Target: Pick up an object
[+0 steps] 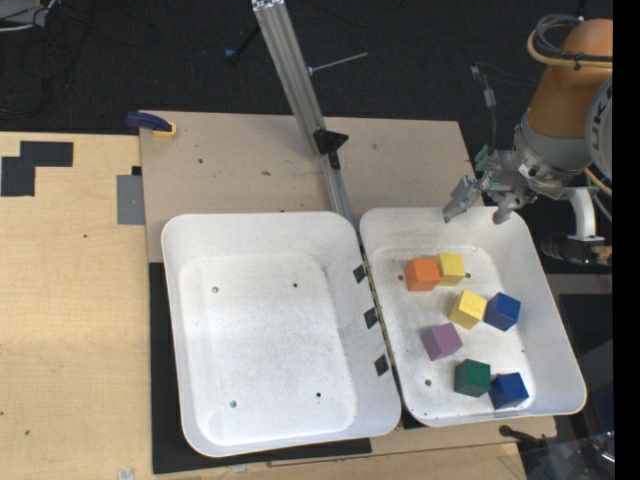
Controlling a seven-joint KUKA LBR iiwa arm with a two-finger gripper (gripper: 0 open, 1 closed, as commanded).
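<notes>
The right bin [540,268] holds several small cubes: an orange one [422,273], two yellow ones [451,266] [467,309], two blue ones [502,311] [509,389], a purple one [440,341] and a green one [472,378]. My gripper [482,206] hangs over the bin's far edge, above and behind the cubes, with its two fingers spread apart and nothing between them. It stands well clear of every cube.
The left bin [190,238] lies beside the right one, with black clips along the shared edge. A slanted aluminium post [297,88] rises behind the bins. The brown board [400,158] extends behind them.
</notes>
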